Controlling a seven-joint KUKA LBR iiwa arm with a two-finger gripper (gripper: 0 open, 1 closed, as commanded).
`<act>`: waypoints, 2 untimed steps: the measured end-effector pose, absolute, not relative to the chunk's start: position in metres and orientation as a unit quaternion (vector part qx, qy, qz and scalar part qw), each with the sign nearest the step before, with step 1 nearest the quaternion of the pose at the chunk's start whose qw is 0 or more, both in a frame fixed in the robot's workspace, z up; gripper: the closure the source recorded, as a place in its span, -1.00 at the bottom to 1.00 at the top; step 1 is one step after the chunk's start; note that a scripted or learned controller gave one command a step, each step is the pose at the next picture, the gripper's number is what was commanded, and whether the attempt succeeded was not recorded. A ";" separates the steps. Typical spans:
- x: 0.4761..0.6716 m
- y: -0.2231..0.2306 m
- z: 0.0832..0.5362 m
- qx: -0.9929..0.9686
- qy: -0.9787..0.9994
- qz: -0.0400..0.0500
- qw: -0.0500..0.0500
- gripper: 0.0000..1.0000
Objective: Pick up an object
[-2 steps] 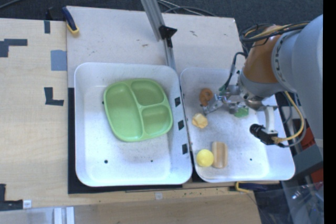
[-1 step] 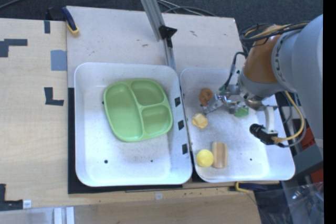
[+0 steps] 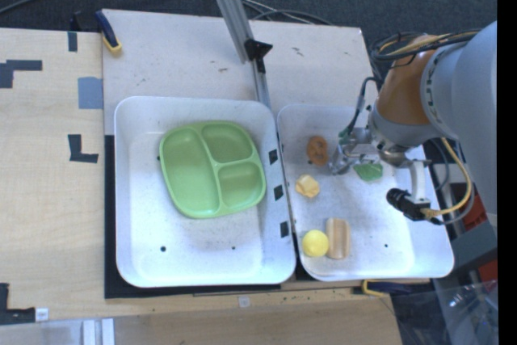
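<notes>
My gripper (image 3: 346, 157) reaches into the right bin (image 3: 404, 254) from the right, low over its upper middle. A brown round object (image 3: 317, 149) lies just left of the fingertips. A green object (image 3: 368, 170) lies right beside the gripper, partly hidden by it. Nearer the front lie a small yellow chunk (image 3: 307, 187), a yellow ball (image 3: 315, 243) and a tan block (image 3: 337, 238) touching the ball.
The left bin (image 3: 137, 246) holds a green divided plate (image 3: 213, 168). A grey metal pole (image 3: 230, 0) slants down to the gap between the bins. Cables hang along the arm at the right edge of the right bin.
</notes>
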State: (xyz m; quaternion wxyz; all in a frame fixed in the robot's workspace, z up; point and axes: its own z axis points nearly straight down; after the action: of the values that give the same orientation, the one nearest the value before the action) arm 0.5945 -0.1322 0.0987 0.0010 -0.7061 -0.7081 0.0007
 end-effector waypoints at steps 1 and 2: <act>0.592 -0.139 0.145 -0.707 -0.707 -0.001 -0.001 1.00; 0.596 -0.131 0.204 -0.706 -0.708 -0.001 -0.002 1.00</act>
State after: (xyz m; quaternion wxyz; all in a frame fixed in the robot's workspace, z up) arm 0.5961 -0.1307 0.2036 -0.0020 -0.7062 -0.7080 -0.0013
